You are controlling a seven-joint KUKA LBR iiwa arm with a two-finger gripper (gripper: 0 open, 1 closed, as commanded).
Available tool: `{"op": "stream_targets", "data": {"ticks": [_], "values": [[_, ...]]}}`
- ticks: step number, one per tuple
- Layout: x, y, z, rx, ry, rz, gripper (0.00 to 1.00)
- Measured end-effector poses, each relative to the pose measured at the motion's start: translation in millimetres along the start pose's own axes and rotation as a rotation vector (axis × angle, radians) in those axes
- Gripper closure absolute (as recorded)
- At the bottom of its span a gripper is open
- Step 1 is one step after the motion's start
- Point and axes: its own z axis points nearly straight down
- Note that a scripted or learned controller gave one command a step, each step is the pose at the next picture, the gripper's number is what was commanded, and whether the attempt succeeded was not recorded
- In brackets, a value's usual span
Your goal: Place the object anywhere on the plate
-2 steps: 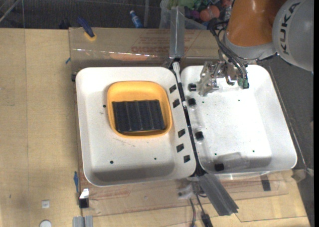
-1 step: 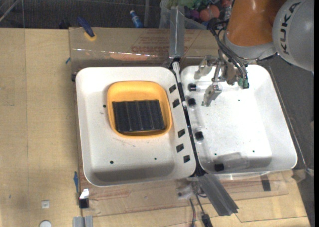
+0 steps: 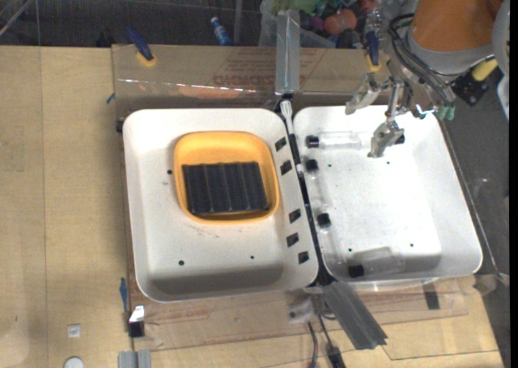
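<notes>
Yellow plate (image 3: 225, 148) sits in your left bin (image 3: 146, 196), roughly centred, so it's an easy drop target from any approach. A dark ribbed rectangular object (image 3: 225, 187) lies flat on it, covering most of the plate's floor and inside the rim. If that's the task object, placement looks already done; I'd call this the tail end of the task, but that's a judgement.

Your gripper (image 3: 387, 138) hangs over the back of the right bin (image 3: 421, 221), well apart from the plate, with the divider (image 3: 295, 188) between them. Nothing is between its fingers (image 3: 380, 145); it looks released and empty, though the fingertip gap is small at this angle.

A clear tube-like item (image 3: 333, 141) lies near the right bin's back wall, just beside the gripper. Can't tell what it is. Another clear piece (image 3: 376, 260) rests near the front edge.

Wooden tabletop (image 3: 57, 196) carries both bins.
</notes>
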Motion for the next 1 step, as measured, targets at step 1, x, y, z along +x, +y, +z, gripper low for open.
{"op": "stream_targets", "data": {"ticks": [1], "values": [[16.1,-73.4,10.7,0.0,0.0,-0.22,0.0]]}}
